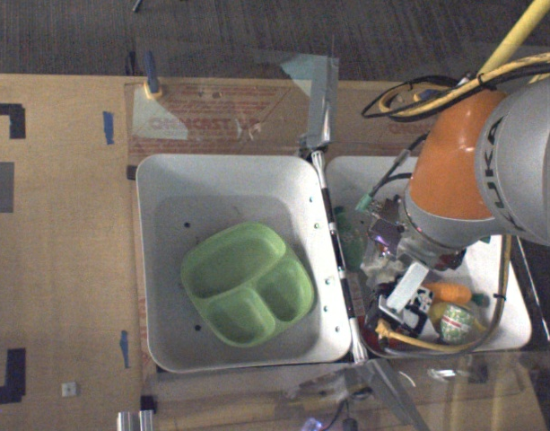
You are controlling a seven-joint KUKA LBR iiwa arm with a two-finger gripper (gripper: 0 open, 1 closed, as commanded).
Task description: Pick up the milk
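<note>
The arm (512, 164) comes in from the right, grey and thick, bent sharply downward at the wrist. Its orange band (454, 164) bulges toward me above the wrist. Below that the gripper (393, 272) points down and to the left, with loose cables looping off the wrist beside it.

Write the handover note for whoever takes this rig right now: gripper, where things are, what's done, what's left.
Gripper: down in the right bin, hidden among the clutter under the wrist; finger state unreadable.
Milk: I cannot pick it out for certain. A white carton-like item lies just below the wrist, beside an orange and yellow-green piece.
Left bin: holds the green divided plate.
Done: arm is over the pile.
Left: confirm a grasp, lift the milk.
</note>
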